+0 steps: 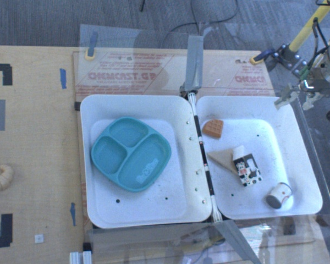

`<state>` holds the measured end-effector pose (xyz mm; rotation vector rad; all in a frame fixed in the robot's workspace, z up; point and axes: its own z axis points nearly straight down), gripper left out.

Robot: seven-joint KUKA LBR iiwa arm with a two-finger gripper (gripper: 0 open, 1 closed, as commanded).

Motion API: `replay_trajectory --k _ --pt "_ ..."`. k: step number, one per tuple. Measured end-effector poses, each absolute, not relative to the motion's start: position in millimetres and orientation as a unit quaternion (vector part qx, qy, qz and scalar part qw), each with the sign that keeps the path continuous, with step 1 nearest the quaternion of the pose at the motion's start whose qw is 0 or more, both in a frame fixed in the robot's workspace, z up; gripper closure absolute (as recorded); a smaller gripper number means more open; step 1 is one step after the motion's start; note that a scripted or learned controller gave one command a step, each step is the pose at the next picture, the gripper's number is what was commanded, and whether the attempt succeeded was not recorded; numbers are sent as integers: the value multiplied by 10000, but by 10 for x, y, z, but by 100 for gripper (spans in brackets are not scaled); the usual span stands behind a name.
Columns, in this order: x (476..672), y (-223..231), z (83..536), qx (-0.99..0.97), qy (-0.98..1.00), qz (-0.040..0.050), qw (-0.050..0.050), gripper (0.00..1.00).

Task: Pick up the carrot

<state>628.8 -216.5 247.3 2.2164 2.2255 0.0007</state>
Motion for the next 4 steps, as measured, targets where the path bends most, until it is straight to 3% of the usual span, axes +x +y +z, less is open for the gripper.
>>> replay_trajectory --k 1,2,3,4 --pt "6255 -2142 967 6406 7679 10 24 0" --pt "6272 -2136 1080 6397 7686 21 48 100" --pt "6400 -1697 1930 6014 7990 9 21 100" --pt "5686 -2107 2326 4644 8856 5 16 100"
